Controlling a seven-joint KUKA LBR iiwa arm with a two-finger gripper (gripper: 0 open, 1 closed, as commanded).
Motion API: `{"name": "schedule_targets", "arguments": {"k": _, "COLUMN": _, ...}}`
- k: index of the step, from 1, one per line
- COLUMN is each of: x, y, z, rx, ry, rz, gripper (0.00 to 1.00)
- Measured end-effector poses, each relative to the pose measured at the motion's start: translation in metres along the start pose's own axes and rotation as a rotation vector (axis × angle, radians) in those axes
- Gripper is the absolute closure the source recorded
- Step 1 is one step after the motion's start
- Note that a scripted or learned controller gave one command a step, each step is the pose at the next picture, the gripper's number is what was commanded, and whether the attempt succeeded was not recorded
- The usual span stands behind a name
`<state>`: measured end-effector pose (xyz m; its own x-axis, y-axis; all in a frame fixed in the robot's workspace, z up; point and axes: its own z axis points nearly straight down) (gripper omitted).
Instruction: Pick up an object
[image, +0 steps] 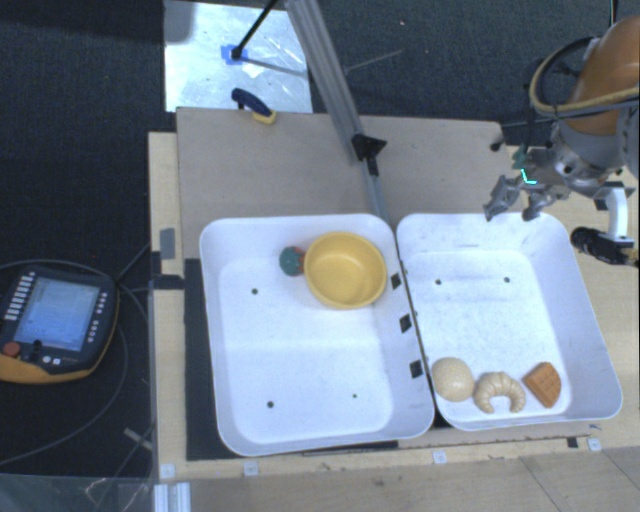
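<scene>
The gripper (518, 205) hangs over the far rim of the right bin (590, 330), fingers spread apart with nothing between them. Along that bin's near edge sit a bun (452, 379), a croissant (501, 391) and a waffle (543, 384) in a row; the floor between them and the far rim lies bare. Left of that bin, a yellow bowl (345, 269) touches a small green ball (291, 261).
</scene>
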<state>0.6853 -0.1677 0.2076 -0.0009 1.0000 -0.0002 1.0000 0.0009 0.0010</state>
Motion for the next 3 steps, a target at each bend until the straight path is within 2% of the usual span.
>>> {"name": "schedule_targets", "arguments": {"k": 1, "x": 0.000, "y": 0.000, "z": 0.000, "rx": 0.000, "ry": 0.000, "rz": 0.000, "gripper": 0.00}}
{"name": "schedule_targets", "arguments": {"k": 2, "x": 0.007, "y": 0.007, "z": 0.051, "rx": 0.003, "ry": 0.001, "rz": 0.000, "gripper": 0.00}}
{"name": "schedule_targets", "arguments": {"k": 3, "x": 0.014, "y": 0.002, "z": 0.097, "rx": 0.003, "ry": 0.001, "rz": 0.000, "gripper": 0.00}}
